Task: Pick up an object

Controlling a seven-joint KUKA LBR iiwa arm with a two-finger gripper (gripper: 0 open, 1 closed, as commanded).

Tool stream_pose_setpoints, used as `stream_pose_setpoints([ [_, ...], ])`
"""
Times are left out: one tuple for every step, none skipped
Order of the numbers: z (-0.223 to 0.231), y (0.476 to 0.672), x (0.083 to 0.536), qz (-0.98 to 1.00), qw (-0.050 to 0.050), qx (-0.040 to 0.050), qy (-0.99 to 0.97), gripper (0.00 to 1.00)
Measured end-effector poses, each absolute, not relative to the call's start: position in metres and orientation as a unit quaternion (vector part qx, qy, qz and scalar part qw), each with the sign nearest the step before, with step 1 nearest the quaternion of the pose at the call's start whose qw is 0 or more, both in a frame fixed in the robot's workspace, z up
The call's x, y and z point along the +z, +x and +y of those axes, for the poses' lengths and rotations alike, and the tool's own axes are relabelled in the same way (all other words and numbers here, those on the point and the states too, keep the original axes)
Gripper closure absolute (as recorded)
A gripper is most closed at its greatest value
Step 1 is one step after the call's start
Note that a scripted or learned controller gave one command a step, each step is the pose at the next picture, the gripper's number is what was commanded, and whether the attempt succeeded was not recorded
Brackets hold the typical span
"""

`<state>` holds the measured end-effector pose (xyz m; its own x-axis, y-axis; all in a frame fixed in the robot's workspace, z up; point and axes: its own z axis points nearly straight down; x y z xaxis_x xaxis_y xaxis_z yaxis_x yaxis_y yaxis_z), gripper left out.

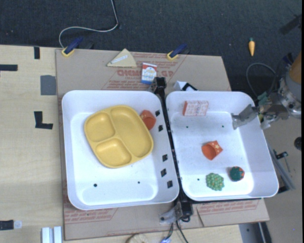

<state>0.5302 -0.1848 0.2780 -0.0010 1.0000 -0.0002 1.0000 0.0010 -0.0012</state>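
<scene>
The right bin (263,151) holds a pale pink box (195,108) at its back, an orange block (211,149) in the middle, a green broccoli-like piece (215,181) and a round green and red item (236,173) near the front. My gripper (244,118) hangs over the bin's back right edge, above and to the right of the orange block and apart from all of these things. Nothing is seen in its grasp.
The left bin (73,151) carries a yellow divided plate (119,134) and a small orange cup (148,119) beside it. Behind the bins lie a small red and white carton (149,73) and a tan wedge (122,58). A black divider (167,146) separates the bins.
</scene>
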Motion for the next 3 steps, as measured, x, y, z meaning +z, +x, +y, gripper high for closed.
stream_pose_setpoints([
  [-0.15,0.542,0.155,-0.708,0.002,0.001,-0.707,0.0],
  [-0.14,0.552,0.086,-0.707,-0.001,-0.0003,-0.707,0.0],
  [-0.123,0.537,0.087,-0.707,-0.004,-0.001,-0.707,0.0],
])
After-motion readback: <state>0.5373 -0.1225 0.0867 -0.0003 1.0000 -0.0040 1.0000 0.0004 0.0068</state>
